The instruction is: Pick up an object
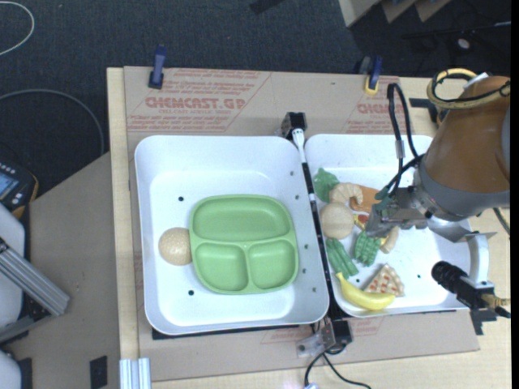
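Note:
The right bin (422, 156) holds a pile of toy food: a green leafy piece (325, 184), a tan croissant-like piece (349, 194), a beige round ball (336, 221), a green bean pod (339, 258), a dark green bumpy piece (366, 248), a yellow banana (365, 298) and a pizza slice (384, 281). My gripper (386, 221) reaches down from the grey and orange arm (474, 156) into the middle of this pile, just above the bumpy green piece. Its fingertips are buried among the items.
The left bin (158, 168) carries a green divided plate (243, 243) and a tan round ball (174, 246) at the plate's left. A black divider bar (308, 193) runs between the bins. Blue clamps (157, 68) hold the cardboard base at the back.

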